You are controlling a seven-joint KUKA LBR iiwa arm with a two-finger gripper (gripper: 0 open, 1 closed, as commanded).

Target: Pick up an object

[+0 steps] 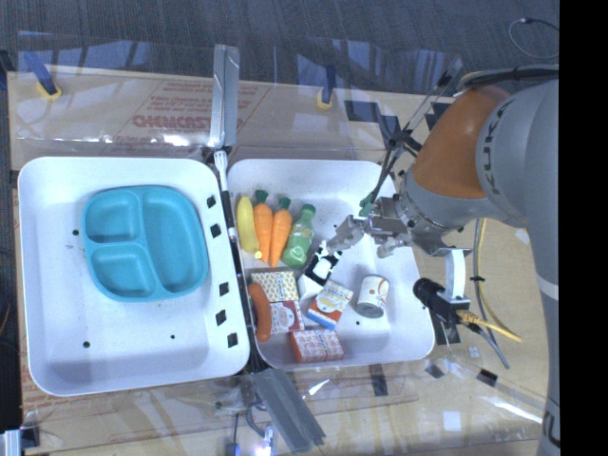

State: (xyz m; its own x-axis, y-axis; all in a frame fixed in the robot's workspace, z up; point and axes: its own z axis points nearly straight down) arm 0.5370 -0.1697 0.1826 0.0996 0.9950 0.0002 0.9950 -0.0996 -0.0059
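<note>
in the camera view, the gripper (353, 232) hangs over the right bin (399, 345), just at three o'clock of the green bottle (298, 239); whether its claw is apart or together i cannot tell. the two carrots (272, 234) and yellow banana (246, 222) lie at nine o'clock of the bottle, the white can (371, 294) at five o'clock of the gripper, and the blue divided tray (145, 241) sits in the left bin (57, 350).
</note>
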